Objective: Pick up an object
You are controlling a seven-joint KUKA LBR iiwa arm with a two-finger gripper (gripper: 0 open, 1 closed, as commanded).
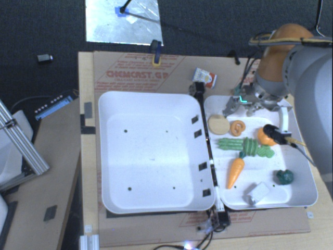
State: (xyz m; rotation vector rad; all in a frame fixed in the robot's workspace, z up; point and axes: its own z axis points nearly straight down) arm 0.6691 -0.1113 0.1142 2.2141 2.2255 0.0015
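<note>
The grey arm (307, 82) reaches in from the right, orange-banded wrist bent down, its gripper (240, 104) low.

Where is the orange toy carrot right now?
The orange toy carrot lies in the right white bin, just below the green leafy toy vegetable, near the bins' divider.

- You have a carrot (235, 172) lying on the right bin's floor, orange, tilted, narrow tip toward the near-left.
- Above it a green vegetable (246, 146) lies crosswise, its knobbly end to the right.
- A tan round piece (219, 124) rests flat near the bin's left wall, and a small orange ring (238, 127) sits just beside it.
- An orange fruit (266, 136) lies right of the ring, partly covered by a black part.
- A dark green lump (284, 176) sits near the right wall.
- A white block (258, 192) lies tilted at the near edge, right of the carrot.
</note>
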